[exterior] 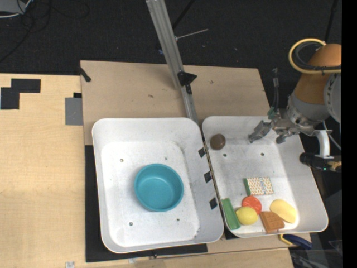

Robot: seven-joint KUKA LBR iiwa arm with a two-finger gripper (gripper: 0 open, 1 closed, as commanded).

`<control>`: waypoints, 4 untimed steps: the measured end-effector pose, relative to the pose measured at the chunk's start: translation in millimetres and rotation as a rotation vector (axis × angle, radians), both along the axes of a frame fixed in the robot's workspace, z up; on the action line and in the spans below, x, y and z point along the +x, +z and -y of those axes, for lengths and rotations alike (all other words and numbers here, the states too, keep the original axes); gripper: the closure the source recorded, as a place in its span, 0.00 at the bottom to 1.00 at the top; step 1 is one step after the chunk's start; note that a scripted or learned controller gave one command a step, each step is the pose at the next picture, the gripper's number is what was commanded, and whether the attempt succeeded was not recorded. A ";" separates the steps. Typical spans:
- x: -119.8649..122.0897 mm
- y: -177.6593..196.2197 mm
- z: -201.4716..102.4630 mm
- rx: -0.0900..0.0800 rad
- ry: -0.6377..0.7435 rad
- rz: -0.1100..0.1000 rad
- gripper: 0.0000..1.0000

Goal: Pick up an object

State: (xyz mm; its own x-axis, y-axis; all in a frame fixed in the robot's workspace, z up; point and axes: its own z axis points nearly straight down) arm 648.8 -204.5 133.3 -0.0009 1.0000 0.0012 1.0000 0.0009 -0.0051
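My gripper (pixel 268 137) hangs over the far edge of the right bin (pixel 290 166), open, with nothing between its fingers. A brown ball (pixel 217 142) lies to its left near the bin's far left corner, apart from it. At the near end of the same bin lie a patterned square (pixel 259 185), a red ball (pixel 252 202), a yellow ball (pixel 246 216), a green stick (pixel 230 213), a yellow oval piece (pixel 283 210) and a brown block (pixel 271 221).
The left bin (pixel 117 144) holds a teal bowl (pixel 159 187). A metal rail (pixel 170 49) slants down from the back to the gap between the bins. The arm's grey and orange body (pixel 318 88) stands at the right edge.
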 end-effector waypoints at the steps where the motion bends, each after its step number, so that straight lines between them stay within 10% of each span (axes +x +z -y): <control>1: -0.8 -44.3 -0.8 0.000 0.000 0.002 0.00; 2: 0.3 -31.6 -0.5 -0.002 0.001 0.005 1.00; 4: 8.1 92.8 4.4 -0.003 -0.001 0.010 1.00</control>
